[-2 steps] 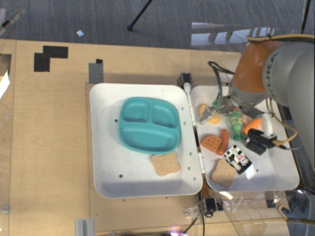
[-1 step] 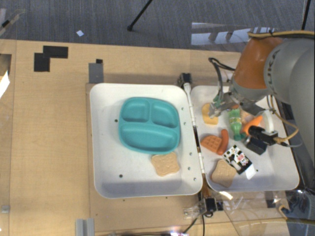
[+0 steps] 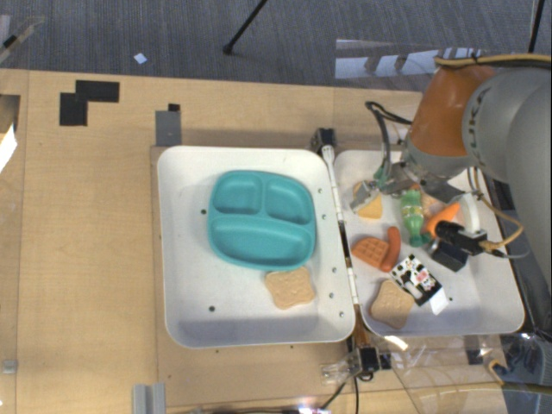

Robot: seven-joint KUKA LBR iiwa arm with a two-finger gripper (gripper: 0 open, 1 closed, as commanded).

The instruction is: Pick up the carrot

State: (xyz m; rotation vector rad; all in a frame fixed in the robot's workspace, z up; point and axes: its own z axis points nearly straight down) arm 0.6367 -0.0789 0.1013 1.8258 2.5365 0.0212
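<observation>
Camera view: the work sits in the far half of the right bin (image 3: 509, 313).
Carrot position: the carrot (image 3: 440, 218) lies right of the bin's centre, just right of a green piece (image 3: 412, 207) and close under the wrist.
Gripper position: the gripper (image 3: 390, 179) is over the far-left part of the bin, just above the cheese wedge (image 3: 371, 207), left of the carrot.
Claw state: cannot tell, hidden by the wrist.
Risk: a descent from here would probably catch the cheese wedge or green piece, being off-target to the left. Crowded neighbours could also knock the carrot aside.
Carrot appearance: small, bright orange, smooth like plastic, partly covered.
</observation>
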